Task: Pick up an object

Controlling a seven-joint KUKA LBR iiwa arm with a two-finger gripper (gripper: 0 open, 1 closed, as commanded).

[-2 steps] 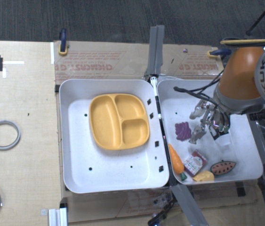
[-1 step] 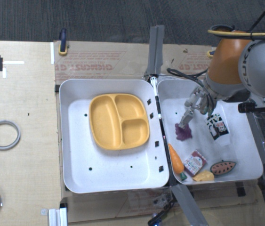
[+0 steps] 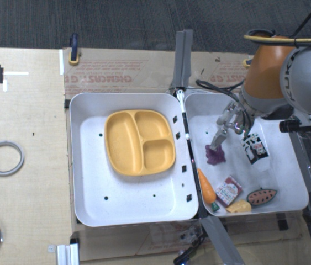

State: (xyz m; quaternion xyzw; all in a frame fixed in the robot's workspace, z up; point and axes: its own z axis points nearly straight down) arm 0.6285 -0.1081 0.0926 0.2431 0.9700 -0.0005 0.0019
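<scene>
In the right white bin, the hand, its spread not clear enough to tell, hovers over a small knobbly purple grape-cluster toy, probably light, rubbery, best pinched across its middle.

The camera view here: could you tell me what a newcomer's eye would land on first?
Most likely the yellow divided plate, lying alone in the left bin. Next comes the grey arm with its orange band, reaching into the right bin, its gripper just above a purple grape bunch. A carrot and other small items sit along that bin's near edge.
</scene>
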